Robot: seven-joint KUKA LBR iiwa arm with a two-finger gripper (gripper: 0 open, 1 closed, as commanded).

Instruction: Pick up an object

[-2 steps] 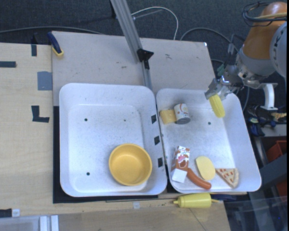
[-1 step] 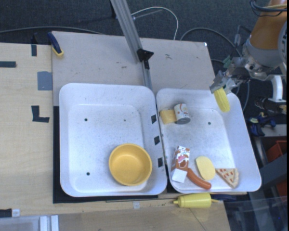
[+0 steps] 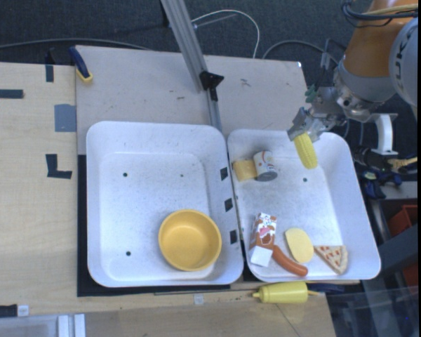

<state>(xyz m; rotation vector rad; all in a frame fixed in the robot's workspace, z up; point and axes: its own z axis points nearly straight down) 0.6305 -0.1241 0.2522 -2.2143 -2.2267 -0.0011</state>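
Gripper (image 3: 303,133) in the upper right had the yellow plastic corn cob (image 3: 306,150) pinched by one end, so it could've easily swung loose and dropped.

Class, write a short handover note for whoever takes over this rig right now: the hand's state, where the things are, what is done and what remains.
Hand: at the right bin's top edge, shut on the corn cob, which hangs below it.
Right bin: can, hot dog, pizza slice.
Left bin: yellow bowl.
Mustard bottle lies on the bench.
Done: corn cob grasped.
Left: confirm the lift holds.
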